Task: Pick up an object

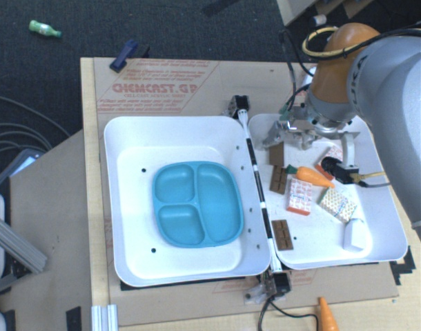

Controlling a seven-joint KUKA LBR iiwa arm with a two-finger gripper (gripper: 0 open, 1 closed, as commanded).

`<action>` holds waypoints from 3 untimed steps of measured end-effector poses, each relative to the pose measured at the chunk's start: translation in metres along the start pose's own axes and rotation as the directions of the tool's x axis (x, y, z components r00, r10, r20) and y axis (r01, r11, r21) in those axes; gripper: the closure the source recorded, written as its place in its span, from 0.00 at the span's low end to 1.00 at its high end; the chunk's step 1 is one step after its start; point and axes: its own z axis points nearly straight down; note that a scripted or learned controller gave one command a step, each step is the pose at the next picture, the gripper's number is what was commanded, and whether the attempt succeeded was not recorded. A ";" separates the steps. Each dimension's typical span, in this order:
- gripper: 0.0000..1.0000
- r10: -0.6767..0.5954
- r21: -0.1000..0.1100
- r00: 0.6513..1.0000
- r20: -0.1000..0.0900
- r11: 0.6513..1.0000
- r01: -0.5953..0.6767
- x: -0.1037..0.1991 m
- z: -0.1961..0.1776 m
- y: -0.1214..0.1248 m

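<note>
blue plate [197, 203] in left bin [121, 140]

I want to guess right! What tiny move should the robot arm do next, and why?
Probably lower the pincer a little toward the brown bar just below it. It sits above the right bin's far corner, and nothing visibly sits between its fingers yet.

The blue plate [197, 203] fills the middle of the left bin [121, 136]. Small things crowd the right bin [383, 243], and the arm [376, 67] covers its top.
</note>
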 end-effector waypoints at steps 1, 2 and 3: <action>0.00 0.000 0.001 1.000 0.000 1.000 0.000 0.002 0.000 0.000; 1.00 0.000 -0.001 1.000 0.000 1.000 0.000 0.002 -0.011 0.001; 1.00 0.000 0.002 1.000 -0.001 1.000 0.000 0.074 -0.100 -0.083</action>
